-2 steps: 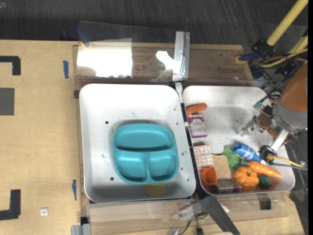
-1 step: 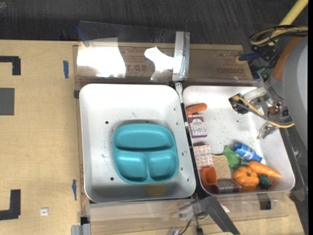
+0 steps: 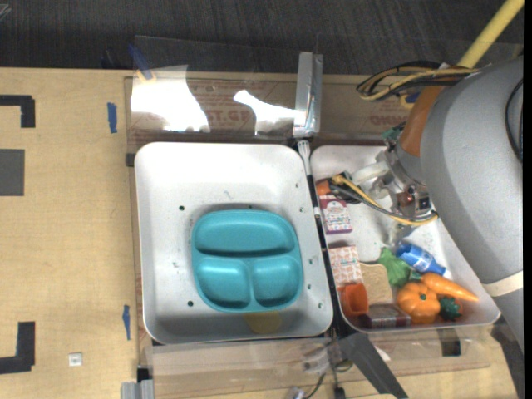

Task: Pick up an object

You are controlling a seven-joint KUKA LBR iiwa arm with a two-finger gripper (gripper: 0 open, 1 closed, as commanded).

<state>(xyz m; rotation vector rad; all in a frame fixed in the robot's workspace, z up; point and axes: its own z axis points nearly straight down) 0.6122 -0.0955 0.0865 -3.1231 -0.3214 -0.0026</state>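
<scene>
The right bin [image 3: 362,150] holds several small items. A pink-and-white box [image 3: 336,215] and a second printed box [image 3: 343,264] lie along its left wall. A blue bottle [image 3: 419,258], a carrot [image 3: 449,288], an orange pumpkin [image 3: 417,302], a green leafy piece [image 3: 394,266], an orange cup [image 3: 354,298] and a dark bar [image 3: 384,315] crowd the near end. My gripper [image 3: 397,196] hangs low over the far middle of this bin, trailing yellow cables, above and right of the pink-and-white box. The grey arm [image 3: 482,165] covers the bin's right side.
The left bin [image 3: 166,173] contains a teal divided plate [image 3: 246,258]. A metal divider post [image 3: 307,98] stands behind the seam between the bins. Brown bench surface [image 3: 58,223] stretches to the left. A yellow rod [image 3: 497,19] slants at the top right.
</scene>
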